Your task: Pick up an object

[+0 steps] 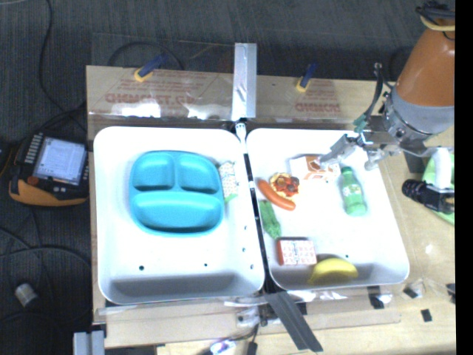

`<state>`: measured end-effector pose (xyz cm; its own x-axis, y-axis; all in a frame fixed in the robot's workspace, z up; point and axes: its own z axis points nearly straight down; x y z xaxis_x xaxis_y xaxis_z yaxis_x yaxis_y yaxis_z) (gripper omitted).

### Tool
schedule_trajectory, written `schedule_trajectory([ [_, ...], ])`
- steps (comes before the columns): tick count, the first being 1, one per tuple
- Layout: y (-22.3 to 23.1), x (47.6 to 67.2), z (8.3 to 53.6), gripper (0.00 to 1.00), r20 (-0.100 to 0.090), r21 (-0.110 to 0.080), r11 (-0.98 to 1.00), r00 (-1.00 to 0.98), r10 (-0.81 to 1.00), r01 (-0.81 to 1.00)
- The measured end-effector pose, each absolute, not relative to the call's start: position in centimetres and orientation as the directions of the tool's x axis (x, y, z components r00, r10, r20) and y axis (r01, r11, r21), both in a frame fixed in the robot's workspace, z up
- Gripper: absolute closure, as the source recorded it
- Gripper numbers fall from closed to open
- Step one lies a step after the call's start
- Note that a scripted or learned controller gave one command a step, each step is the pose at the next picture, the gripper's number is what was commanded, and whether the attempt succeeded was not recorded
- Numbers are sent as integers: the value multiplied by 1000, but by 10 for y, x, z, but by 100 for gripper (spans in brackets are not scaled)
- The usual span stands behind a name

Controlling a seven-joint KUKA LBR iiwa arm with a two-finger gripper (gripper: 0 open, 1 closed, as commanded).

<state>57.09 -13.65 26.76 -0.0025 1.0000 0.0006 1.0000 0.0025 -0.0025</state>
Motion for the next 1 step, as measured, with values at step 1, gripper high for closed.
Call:
schedule_trajectory([
  [1,-196,592,160,0,-1,-4,-3,3,1000,1000],
])
